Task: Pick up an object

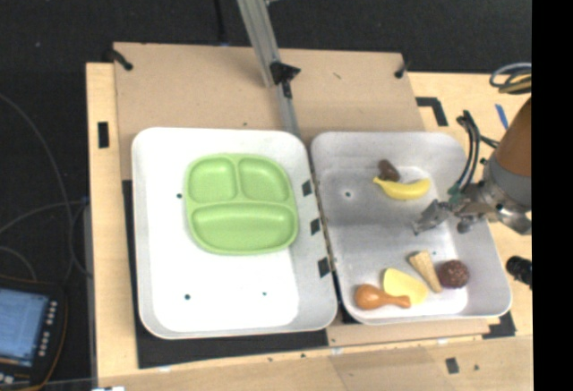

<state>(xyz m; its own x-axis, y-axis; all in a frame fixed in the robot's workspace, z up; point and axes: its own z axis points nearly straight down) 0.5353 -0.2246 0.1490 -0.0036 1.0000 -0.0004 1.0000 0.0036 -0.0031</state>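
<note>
Banana [402,189] lies in the upper middle of the right bin [358,148], its long axis running left to right, a small brown piece [388,170] touching its upper left end; open floor spreads left and below it; gripper [432,217] hovers lower right, apart, fingers spread, nothing between them.

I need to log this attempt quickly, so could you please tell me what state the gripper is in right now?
Gripper: over the right bin, below the banana; open or closed cannot be told, and nothing is seen between its fingers.
</note>
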